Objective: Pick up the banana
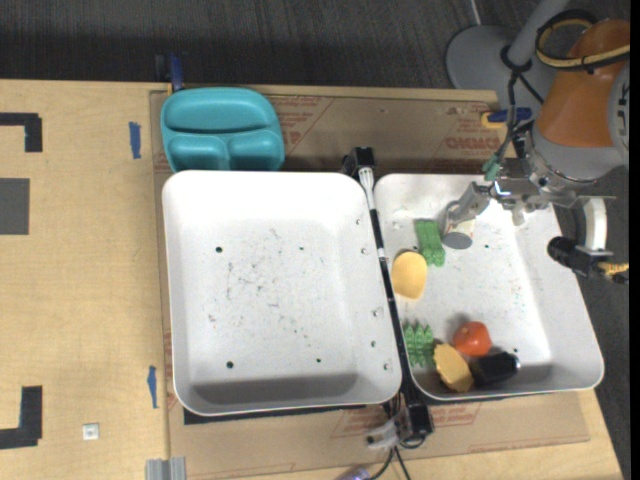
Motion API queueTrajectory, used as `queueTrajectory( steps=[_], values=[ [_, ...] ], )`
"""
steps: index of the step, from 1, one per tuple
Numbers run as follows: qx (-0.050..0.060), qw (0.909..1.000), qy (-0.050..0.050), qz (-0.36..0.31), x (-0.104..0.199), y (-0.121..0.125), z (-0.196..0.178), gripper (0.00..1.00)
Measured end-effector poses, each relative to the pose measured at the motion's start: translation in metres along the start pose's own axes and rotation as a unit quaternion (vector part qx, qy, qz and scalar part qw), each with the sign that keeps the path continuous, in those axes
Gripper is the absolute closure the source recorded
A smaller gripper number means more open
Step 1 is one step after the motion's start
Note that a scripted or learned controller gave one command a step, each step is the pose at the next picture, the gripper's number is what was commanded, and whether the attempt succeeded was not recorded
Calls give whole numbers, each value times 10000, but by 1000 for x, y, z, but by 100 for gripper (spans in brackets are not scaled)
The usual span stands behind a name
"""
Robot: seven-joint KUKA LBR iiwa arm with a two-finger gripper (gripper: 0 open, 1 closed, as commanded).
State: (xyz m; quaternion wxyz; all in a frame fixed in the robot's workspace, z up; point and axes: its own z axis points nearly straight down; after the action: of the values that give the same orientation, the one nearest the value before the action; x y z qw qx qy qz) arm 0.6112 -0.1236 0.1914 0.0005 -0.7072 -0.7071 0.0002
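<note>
In the right bin (560, 298), a short yellow banana-like piece (452, 366) lies near the front wall. It sits between a red-orange fruit (473, 337) and a black object (495, 368). A rounder yellow fruit (408, 274) lies by the bin's left wall. My gripper (460, 224) hangs over the back part of this bin, just right of a green block (430, 243) and well behind the banana-like piece. I see nothing held in it.
A green spiky toy (418, 341) lies at the front left of the right bin. The left bin (270, 288) adjoins it across a dark divider (378, 258). A teal tray (222, 128) stands behind the left bin.
</note>
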Motion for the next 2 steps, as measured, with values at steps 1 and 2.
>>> queueTrajectory(
  steps=[1,2],
  values=[
    [10,9979,3,655,21,-71,95,0],
    [1,9862,2,1653,92,-132,7,0]
  ],
)
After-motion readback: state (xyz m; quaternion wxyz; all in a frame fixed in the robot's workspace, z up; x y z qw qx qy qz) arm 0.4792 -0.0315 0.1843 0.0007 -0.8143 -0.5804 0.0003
